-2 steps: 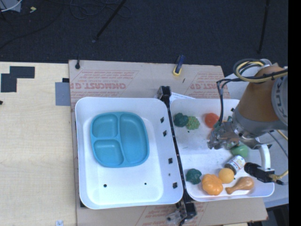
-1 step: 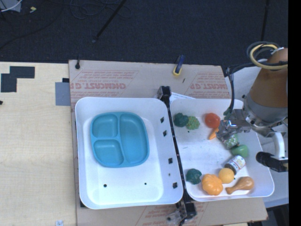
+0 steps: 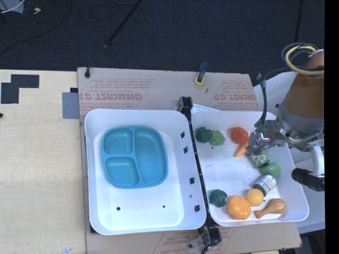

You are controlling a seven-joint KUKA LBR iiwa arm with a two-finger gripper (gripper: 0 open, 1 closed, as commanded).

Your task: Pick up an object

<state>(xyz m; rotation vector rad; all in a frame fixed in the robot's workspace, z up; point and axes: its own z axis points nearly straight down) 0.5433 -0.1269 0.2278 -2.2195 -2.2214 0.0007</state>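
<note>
Gripper (image 3: pixel 258 148), grip state unclear, low over a green lumpy item (image 3: pixel 259 159) beside glossy orange carrot (image 3: pixel 241 151).

Lying in the left shallow white plastic bin (image 3: pixel 100 205), a light-blue three-compartment plastic plate (image 3: pixel 135 156). Beneath both bins, printed brown cardboard sheet (image 3: pixel 132 91), with a blue-and-yellow clamp (image 3: pixel 201 73) at its far edge.
</note>
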